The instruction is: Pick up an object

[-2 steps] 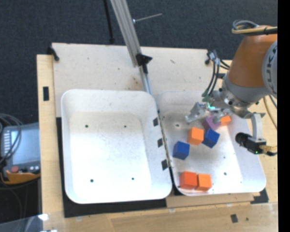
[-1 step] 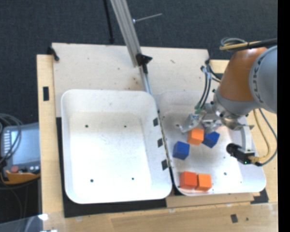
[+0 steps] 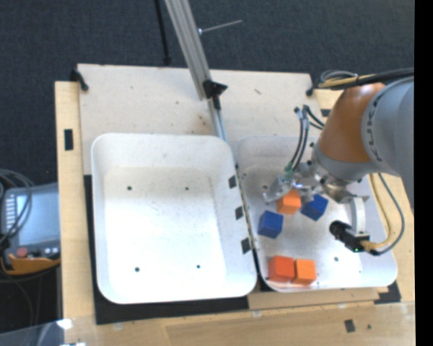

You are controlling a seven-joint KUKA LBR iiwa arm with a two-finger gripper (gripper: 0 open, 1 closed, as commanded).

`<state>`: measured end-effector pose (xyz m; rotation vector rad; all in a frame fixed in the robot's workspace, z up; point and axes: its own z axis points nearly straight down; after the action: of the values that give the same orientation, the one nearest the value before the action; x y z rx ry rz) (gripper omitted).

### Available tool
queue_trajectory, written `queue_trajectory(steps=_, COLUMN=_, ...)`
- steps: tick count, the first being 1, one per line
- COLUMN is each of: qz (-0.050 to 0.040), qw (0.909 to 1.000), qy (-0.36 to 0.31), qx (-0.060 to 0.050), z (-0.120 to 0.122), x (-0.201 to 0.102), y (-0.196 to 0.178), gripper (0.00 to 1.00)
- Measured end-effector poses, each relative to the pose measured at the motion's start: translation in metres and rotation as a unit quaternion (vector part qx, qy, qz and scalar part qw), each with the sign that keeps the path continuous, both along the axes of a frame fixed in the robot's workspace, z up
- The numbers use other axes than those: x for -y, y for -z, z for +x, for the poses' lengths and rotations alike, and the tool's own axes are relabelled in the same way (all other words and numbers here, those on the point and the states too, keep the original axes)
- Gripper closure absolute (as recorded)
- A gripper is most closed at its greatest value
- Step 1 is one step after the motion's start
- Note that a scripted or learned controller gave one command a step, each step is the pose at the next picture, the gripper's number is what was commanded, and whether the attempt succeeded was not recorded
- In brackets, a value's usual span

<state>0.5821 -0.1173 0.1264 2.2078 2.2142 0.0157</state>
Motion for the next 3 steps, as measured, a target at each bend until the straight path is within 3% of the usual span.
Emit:
queue_trajectory(steps=1, qz=0.0008, qw=1.0, qy=0.003, qx=-0.008, z=0.001, x=0.001, y=0.029, gripper=0.0)
queue_trajectory(steps=2, qz=0.0015, qw=1.0, qy=0.007, qx=-0.006, z=0.002, x=0.002, y=0.018, gripper=1.0)
queue_trajectory(steps=3, qz=0.0014, qw=1.0, qy=0.0, qx=-0.006, z=0.005, x=0.0, y=-0.026, gripper=1.0)
